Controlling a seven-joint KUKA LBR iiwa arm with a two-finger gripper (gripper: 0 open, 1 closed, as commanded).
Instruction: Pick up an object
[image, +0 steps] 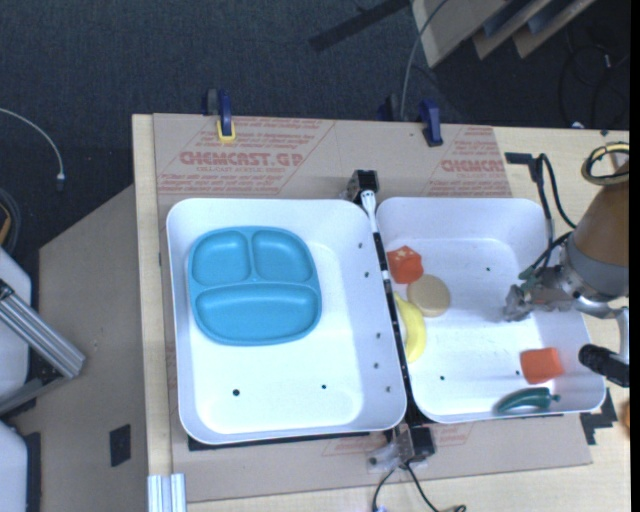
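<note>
- Gripper (518, 303) low over bare floor of right bin (470, 215); finger state: cannot tell.
- Orange block (541, 365) just beside, apart.
- Risk: closing here likely catches nothing; green thing (527, 402) crowds block.

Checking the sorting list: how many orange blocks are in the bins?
2, both in the right bin. One orange block lies near its left wall, beside the tan disc. The other orange block lies near its right front corner, above the green object. The arm may hide others.
</note>
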